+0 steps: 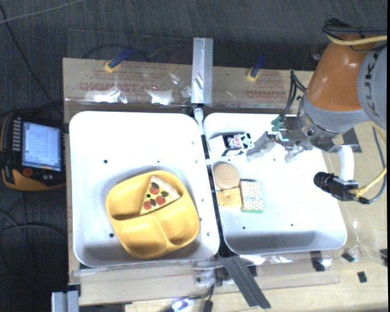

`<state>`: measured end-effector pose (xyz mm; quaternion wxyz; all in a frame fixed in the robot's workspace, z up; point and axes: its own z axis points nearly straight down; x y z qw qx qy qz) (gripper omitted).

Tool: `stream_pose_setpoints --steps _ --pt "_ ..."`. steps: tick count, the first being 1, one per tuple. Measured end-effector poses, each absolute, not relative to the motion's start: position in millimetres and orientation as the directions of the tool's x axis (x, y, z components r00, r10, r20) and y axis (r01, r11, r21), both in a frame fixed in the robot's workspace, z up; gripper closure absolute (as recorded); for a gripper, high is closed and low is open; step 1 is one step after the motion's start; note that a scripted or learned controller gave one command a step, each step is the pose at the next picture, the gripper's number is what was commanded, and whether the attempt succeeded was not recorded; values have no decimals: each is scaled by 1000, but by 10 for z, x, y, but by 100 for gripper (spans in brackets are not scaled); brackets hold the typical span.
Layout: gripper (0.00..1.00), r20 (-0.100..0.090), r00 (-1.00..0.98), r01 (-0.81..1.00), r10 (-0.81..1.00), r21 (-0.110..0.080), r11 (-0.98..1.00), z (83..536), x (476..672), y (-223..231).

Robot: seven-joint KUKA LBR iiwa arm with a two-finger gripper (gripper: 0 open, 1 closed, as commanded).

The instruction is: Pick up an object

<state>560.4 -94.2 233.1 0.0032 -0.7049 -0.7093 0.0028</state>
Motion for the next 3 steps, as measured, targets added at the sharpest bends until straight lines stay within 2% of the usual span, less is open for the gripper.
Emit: stream_pose_setpoints --steps 1,2,3 --pt "100 2 -9 1000 1000 -16 9 2378 5613 -934" --pt "100 1 -387 922 922 -5 387 2833 5661 -1288" --pt "100 -2 -46 999 999 -7 46 3551 5688 -1043"
